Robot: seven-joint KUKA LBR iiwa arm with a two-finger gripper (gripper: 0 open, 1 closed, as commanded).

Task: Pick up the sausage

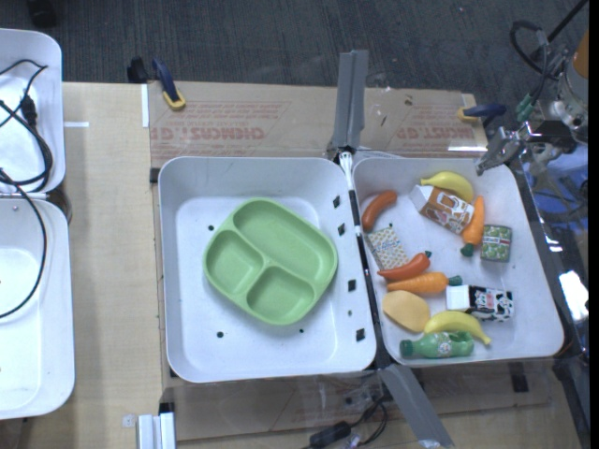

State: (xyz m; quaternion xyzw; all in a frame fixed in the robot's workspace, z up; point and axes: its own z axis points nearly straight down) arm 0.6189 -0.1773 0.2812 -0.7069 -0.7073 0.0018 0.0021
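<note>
The sausage is a curved orange-red piece lying in the right bin, near its far left corner and close to the divider. My gripper hangs over that bin's far right corner, well to the right of the sausage and apart from it. Nothing shows in the gripper.
Around the sausage in the right bin lie a patterned packet, a red chili, two carrots, two bananas, a juice carton, a green box and a green bottle. The left bin holds a green divided plate.
</note>
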